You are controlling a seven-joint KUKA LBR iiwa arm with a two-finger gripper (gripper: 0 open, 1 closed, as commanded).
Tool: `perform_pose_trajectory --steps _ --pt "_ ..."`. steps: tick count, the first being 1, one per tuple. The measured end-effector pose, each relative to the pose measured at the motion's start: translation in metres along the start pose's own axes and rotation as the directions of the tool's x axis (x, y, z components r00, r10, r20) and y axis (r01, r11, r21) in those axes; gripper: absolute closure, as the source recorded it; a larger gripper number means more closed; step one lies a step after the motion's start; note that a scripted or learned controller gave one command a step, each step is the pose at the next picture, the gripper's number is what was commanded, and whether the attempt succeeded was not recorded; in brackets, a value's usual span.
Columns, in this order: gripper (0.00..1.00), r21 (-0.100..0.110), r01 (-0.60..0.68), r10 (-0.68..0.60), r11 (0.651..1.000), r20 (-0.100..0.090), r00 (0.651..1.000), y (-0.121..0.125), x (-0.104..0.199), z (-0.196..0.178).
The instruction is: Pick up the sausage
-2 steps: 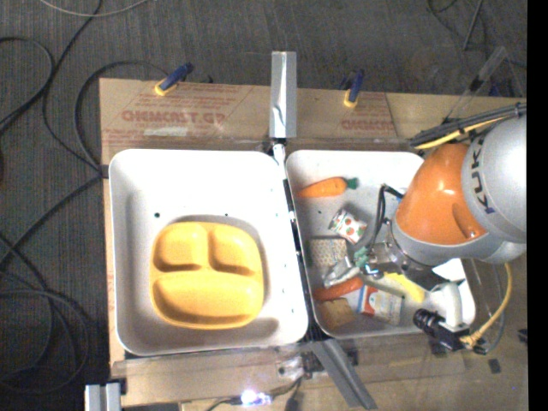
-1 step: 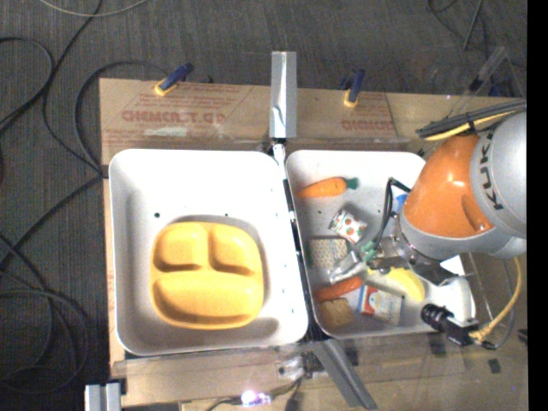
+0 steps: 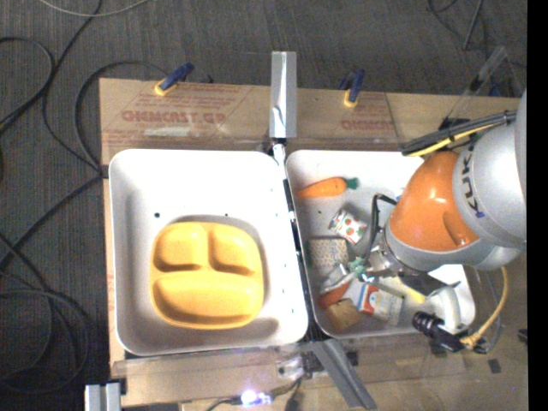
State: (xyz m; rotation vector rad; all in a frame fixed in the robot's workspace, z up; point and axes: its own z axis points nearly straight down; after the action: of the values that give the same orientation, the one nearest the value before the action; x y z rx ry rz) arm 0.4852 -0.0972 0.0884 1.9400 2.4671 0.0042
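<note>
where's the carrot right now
The carrot lies at the far end of the right bin, close to the divider between the two bins, just above the small white carton.

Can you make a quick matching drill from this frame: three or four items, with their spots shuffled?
Items:
1. yellow tray
2. carrot
3. small carton
4. blue clamp

Places:
A. right bin, far end near the divider
B. far edge of the bench, left side
C. left bin
D. right bin, just nearer than the carrot

Pairs: 1-C, 2-A, 3-D, 4-B
</note>
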Motion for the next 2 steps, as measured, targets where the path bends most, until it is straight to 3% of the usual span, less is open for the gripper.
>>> perform_pose_trajectory --steps 1,2 --pt "1.0 -0.001 0.002 -0.002 1.0 -0.004 1.0 0.002 0.002 -0.009" --pt "1.0 0.003 0.303 -0.303 0.953 -0.002 0.953 0.017 0.072 -0.137"
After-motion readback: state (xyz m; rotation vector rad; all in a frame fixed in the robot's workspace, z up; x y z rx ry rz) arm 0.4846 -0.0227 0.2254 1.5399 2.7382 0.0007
